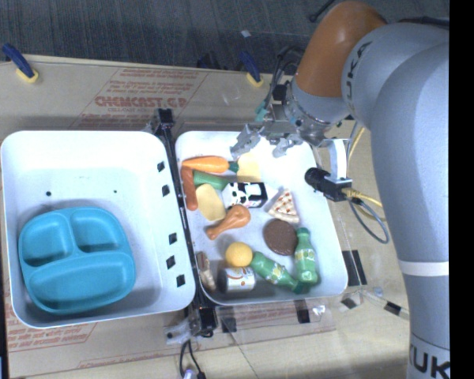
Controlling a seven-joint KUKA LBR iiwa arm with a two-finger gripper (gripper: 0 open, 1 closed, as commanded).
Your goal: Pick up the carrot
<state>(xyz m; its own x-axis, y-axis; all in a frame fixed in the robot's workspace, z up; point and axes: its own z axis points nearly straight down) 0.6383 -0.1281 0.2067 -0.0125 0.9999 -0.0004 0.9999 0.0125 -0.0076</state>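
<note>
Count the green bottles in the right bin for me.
2. One green bottle stands near the right bin's right wall, beside the brown cookie. The other green bottle lies slanted by the front wall, touching the first. Others may be hidden beneath.

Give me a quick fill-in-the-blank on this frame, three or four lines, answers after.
1. The carrot lies in the ____ bin of the two.
2. The divided plate in the other bin is ____ in colour.
3. The gripper hangs over the ____ edge of the bin that holds the toy food.
4. The two bottles near that bin's front are ____.

Missing words: right; blue; far; green
</note>
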